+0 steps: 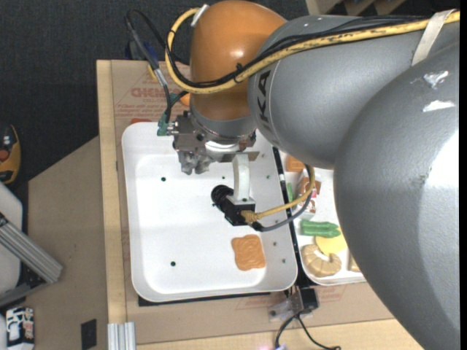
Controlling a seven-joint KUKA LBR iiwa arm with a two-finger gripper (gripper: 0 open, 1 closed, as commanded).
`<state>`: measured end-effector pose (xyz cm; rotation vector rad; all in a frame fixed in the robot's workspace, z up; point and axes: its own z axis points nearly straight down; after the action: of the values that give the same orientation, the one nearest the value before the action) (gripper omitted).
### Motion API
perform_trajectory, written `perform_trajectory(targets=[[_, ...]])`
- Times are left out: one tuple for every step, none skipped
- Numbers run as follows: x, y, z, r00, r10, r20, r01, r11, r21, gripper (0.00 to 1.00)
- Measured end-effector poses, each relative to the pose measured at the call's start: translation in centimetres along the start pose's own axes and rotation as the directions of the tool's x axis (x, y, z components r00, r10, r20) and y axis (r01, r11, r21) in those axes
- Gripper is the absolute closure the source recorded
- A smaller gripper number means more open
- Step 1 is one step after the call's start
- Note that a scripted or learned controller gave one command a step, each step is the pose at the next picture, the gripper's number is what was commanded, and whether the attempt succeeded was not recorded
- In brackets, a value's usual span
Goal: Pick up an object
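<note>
An orange, waffle-patterned square piece (248,252) lies flat near the front right corner of the left white bin (164,232). My gripper (192,161) hangs over the back of that same bin, close to its floor, well behind and to the left of the orange piece. I see nothing held in it. The big grey arm and its orange band hide the bin's back right part.
The right bin (310,274) holds a green piece (321,228), a tan ring-shaped piece (321,262) on something yellow, and an orange bit (295,165) further back. The arm covers most of it. Brown cardboard (111,195) borders the bins on the left.
</note>
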<state>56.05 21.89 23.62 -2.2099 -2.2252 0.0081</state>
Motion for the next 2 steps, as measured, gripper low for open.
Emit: perform_trajectory(targets=[[-13.7, -0.4, -2.4, 1.0, 0.021, 0.005, -0.021, 1.0, -0.007, 1.0], [-10.3, 1.5, -15.1, 1.0, 0.003, -0.004, -0.003, 1.0, -0.025, 1.0]])
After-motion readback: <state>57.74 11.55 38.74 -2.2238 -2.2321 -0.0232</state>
